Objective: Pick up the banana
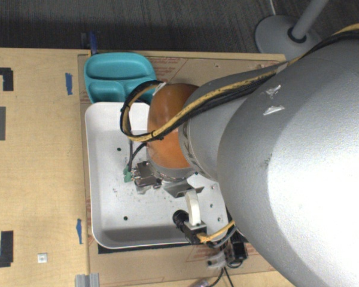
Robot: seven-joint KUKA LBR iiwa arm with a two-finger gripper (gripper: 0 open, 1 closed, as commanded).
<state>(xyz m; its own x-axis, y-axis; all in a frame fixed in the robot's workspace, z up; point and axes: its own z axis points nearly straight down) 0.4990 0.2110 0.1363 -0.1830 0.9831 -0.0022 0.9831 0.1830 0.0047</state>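
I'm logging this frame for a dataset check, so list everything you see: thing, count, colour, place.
white bin: one, white, on the bench at centre left, partly covered by the arm
teal divided tray: one, teal, just beyond the bin's far edge
blue tape marks: at least two, blue, on the bench left of the bin
black markings: several, black, along the bench's left edge
grey stand base: one, grey, on the dark floor at upper right
bench: one, tan
arm: one, grey with an orange band, reaching in from the right over the bin, cables looped along it
gripper: one, metal, low over the bin's middle
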